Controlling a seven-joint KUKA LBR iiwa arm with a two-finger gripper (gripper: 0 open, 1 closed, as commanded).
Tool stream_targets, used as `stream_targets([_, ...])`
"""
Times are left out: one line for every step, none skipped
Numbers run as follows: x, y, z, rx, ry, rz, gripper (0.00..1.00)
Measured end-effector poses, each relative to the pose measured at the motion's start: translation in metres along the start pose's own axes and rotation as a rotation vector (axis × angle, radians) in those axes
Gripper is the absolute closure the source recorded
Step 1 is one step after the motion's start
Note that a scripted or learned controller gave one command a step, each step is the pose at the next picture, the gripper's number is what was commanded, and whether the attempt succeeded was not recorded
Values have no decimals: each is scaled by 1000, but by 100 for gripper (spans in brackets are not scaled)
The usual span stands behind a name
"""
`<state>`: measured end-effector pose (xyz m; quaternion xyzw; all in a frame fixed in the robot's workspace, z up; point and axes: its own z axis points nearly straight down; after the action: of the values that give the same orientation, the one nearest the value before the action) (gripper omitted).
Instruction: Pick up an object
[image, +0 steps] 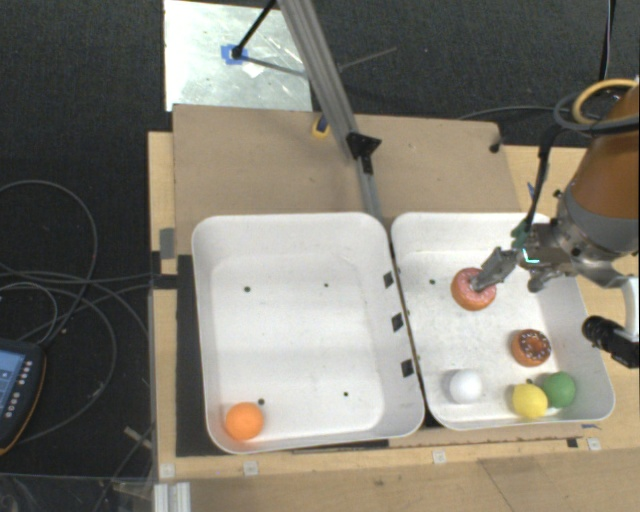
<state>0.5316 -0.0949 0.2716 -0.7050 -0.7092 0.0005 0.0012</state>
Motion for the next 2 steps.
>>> stream_targets([0, 1, -2, -4, 0, 3, 0])
stream_targets([-5, -4, 59, 3, 0, 7, 0])
